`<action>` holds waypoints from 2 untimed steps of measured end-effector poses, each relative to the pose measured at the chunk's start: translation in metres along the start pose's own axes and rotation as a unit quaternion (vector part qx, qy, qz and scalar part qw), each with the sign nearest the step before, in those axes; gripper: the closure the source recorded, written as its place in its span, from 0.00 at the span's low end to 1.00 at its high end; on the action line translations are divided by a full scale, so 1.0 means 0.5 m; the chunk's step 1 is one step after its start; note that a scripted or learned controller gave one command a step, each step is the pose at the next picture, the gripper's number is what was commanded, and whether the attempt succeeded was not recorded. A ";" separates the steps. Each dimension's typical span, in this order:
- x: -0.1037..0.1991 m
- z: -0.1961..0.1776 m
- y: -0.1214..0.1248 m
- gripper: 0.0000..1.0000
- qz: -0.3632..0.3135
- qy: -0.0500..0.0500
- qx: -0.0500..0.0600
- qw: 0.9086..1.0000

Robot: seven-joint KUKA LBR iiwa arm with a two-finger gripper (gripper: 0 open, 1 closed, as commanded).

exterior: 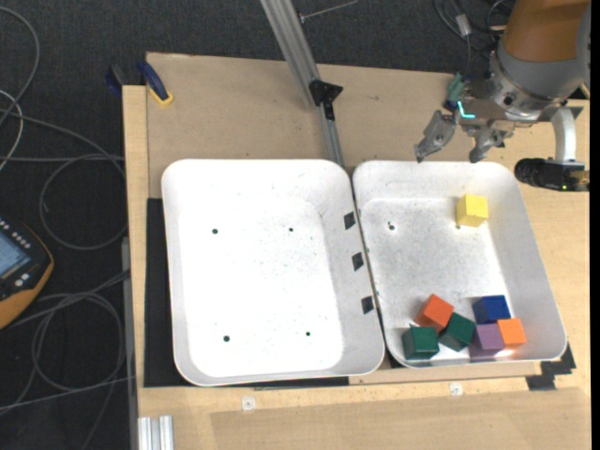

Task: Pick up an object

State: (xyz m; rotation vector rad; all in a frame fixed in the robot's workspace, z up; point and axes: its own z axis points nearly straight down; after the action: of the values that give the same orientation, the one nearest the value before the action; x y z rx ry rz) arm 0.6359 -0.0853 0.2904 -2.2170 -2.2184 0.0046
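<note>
Blocks, seven, all lying in the right bin (534, 279); none is held, so the pick is judged not yet begun and the whole of it (descent, closing on a block, lift) is left to do

Item 1: yellow block (472, 209), alone near the bin's far edge, well apart from the others and the nearest to the arm; judged the easiest candidate, being free on all sides

Item 2: cluster at the bin's near edge, packed close, some touching
- red-orange block (437, 310), tilted
- two dark green blocks, one (421, 343) at the near-left of the cluster, the other (459, 331) just beside it
- blue block (490, 308)
- purple block (487, 339)
- orange block (512, 332), at the right end

Item 3: left bin (178, 251), white, shallow, speckled, with four dark dots on its floor; no block is seen in it

Item 4: gripper (458, 144), hung above the bench just beyond the right bin's far rim, up and left of the yellow block; its two fingers are seen spread apart with nothing between them

Item 5: bench (225, 111), bare wood, bearing both bins side by side
</note>
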 end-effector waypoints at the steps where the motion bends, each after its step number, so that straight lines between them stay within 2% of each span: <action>1: 0.000 -0.005 0.001 0.00 0.000 0.000 -0.002 1.000; 2: 0.018 0.100 -0.011 0.00 0.000 0.000 0.001 1.000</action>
State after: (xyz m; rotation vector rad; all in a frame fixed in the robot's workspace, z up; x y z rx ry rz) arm 0.6303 -0.0763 0.2407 -2.2172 -2.2177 0.0063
